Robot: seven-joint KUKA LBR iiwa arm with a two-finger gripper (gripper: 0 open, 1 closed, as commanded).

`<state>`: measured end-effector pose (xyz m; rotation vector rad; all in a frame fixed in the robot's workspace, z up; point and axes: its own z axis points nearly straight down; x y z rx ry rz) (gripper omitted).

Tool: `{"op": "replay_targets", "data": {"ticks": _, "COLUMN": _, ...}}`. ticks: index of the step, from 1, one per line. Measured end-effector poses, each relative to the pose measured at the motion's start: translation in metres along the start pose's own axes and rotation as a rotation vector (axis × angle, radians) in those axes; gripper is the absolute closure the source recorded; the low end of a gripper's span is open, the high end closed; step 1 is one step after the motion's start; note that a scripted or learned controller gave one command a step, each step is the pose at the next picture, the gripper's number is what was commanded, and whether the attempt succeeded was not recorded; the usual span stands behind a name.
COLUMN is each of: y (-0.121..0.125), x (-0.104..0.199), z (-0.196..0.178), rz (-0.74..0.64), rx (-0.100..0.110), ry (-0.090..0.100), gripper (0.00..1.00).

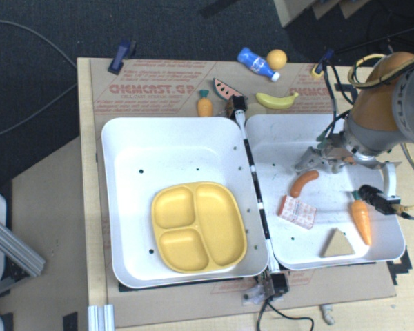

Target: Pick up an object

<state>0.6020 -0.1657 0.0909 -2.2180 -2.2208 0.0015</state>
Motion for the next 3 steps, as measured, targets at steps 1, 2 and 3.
{"op": "replay_targets", "data": {"ticks": 1, "y": -0.025, "x": 0.052, "z": 0.007, "rz": 0.000, "rx": 0.000, "ry": 0.001, "gripper": 0.00}}
{"op": "replay_targets", "data": {"ticks": 2, "y": -0.025, "x": 0.051, "z": -0.003, "rz": 0.001, "rx": -0.003, "ry": -0.001, "gripper": 1.00}}
{"op": "replay_targets", "data": {"ticks": 3, "y": -0.001, "x": 0.100, "z": -0.095, "rz": -0.001, "rx": -0.006, "ry": -0.001, "gripper": 1.00}}
